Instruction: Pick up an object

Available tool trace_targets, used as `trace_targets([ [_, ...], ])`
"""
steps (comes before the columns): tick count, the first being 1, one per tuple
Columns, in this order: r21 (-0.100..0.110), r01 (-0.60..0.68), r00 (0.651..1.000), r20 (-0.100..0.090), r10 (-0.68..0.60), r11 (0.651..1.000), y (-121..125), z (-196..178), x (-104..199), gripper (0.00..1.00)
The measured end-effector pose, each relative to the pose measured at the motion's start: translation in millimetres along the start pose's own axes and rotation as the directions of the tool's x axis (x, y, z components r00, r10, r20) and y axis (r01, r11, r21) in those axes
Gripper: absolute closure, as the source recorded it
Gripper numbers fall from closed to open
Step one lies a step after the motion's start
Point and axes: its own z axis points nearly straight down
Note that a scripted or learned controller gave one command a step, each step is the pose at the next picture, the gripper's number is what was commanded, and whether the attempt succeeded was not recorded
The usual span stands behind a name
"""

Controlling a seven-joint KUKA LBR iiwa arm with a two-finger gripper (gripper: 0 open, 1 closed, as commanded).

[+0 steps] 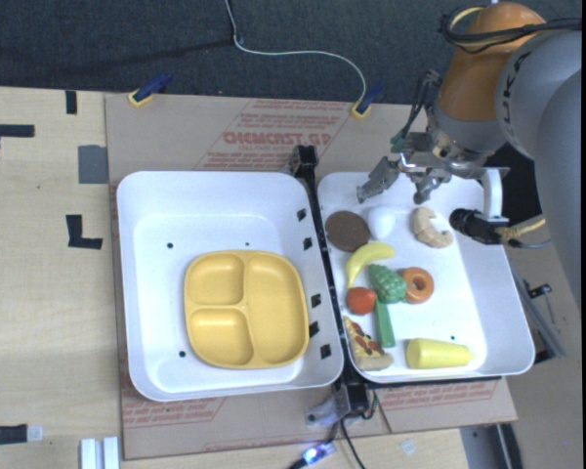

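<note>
Overhead, we look down at a slant on two white bins side by side on a cardboard-covered counter (254, 130). The left bin (151, 213) carries a yellow divided plate (244, 309), lying flat near its middle with bare white floor all round it. The right bin (488, 311) carries the play food, crowded toward its left wall: a brown disc (348, 229), a white egg (382, 223), a banana (368, 258), a green vegetable (385, 296), a tomato (361, 300), an orange ring (417, 284), a pale doughnut (432, 226), a yellow wedge (437, 354) and a sandwich-like piece (364, 343) against the front corner. The arm (508, 57) reaches in from the right, and its gripper (402, 186) hangs over the back edge of the right bin, above the egg and doughnut. Its fingers (376, 186) look spread apart with nothing between them, so we judge no object picked up yet. We think the egg and doughnut are the nearest targets; the doughnut has open floor on its right, while the egg touches the disc, which leaves little room on that side. The bin's back wall lies just beside both, so a descent there has tight clearance. The right half of this bin is the freest space.
</note>
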Motion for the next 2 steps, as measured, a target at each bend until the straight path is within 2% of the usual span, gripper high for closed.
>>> trace_targets([
  [1,0.000,0.002,1.000,-0.001,-0.002,1.000,2,64,5,0.00],
  [2,-0.009,0.000,1.000,0.006,0.001,1.000,3,109,3,0.00],
])
